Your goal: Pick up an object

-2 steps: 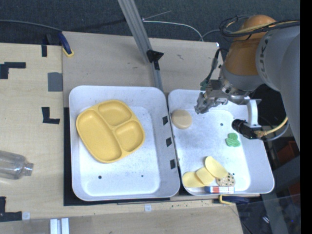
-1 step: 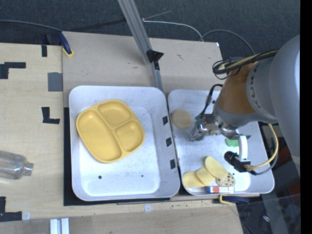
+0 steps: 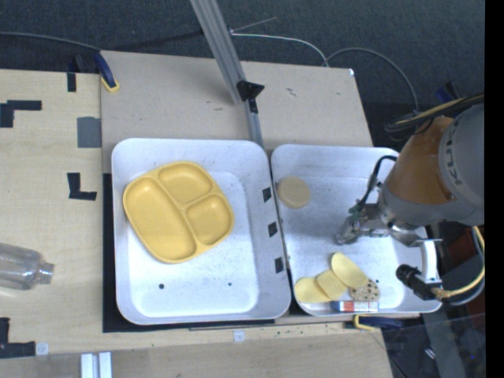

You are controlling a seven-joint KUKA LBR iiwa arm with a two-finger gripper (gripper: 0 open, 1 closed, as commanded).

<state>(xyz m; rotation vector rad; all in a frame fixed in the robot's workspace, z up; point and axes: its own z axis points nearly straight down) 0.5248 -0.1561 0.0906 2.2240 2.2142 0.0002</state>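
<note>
Claw point(image 3: 350, 232), grip state unclear, hangs over right bin point(image 3: 315, 211) near a round tan disc point(image 3: 294, 192)

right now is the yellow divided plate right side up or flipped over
Right side up. The yellow plate lies flat in the left bin with its three hollow sections facing the camera, and nothing lies in them.

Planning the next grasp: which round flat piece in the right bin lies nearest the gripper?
The pale yellow oval disc just below the gripper; the tan disc lies farther off, up-left.
</note>
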